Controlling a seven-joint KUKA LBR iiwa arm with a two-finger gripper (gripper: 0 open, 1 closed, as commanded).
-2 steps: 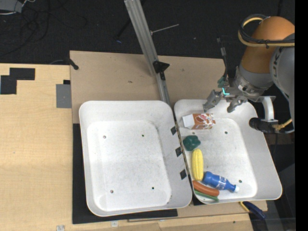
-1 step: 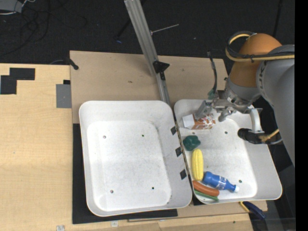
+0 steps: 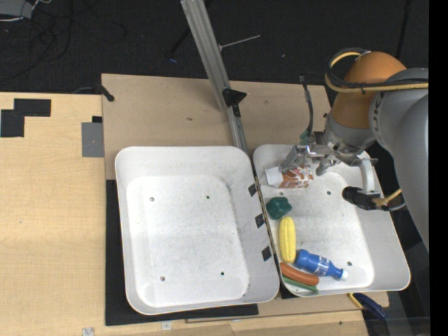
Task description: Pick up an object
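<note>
Yellow corn (image 3: 287,238): one; blue bottle (image 3: 319,264): one.

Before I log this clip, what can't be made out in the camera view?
- Gripper: sits at the red-and-white carton in the right white bin, but its metal body hides whether anything is grasped.
- Red sausage-shaped toy: partly covered by the blue plastic bottle and the yellow corn cob.
- Small dark green object: too small to identify.
- Carton print: too blurred to read.

robot lab, plywood bench (image 3: 168,114) with two white bins (image 3: 133,163), metal rail (image 3: 210,54), loose cables (image 3: 28,5) on dark floor
</note>
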